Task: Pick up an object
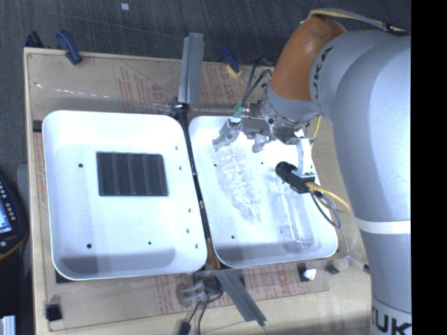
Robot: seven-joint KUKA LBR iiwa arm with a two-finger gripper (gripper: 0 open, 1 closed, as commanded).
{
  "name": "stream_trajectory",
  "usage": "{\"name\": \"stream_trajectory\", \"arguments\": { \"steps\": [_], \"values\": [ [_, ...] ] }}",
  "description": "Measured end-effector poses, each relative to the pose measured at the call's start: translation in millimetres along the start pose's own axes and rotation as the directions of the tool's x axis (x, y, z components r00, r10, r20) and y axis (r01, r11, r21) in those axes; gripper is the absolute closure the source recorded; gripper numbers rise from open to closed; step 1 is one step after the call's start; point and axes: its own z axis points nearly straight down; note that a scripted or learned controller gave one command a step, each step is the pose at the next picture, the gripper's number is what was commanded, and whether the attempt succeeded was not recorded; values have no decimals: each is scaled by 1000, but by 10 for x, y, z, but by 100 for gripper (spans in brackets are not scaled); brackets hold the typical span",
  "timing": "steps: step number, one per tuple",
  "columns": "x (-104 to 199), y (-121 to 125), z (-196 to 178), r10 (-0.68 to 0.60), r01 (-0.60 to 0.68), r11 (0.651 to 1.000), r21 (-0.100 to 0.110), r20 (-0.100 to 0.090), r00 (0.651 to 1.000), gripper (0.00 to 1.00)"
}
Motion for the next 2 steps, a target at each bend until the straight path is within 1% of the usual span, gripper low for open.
{"name": "stream_trajectory", "arguments": {
  "steps": [1, 2],
  "values": [
    [17, 4, -95, -8, 8, 1000, 2, 0, 1000, 100],
    [-59, 33, 635, 330, -330, 944, -5, -4, 944, 100]
  ]
}}
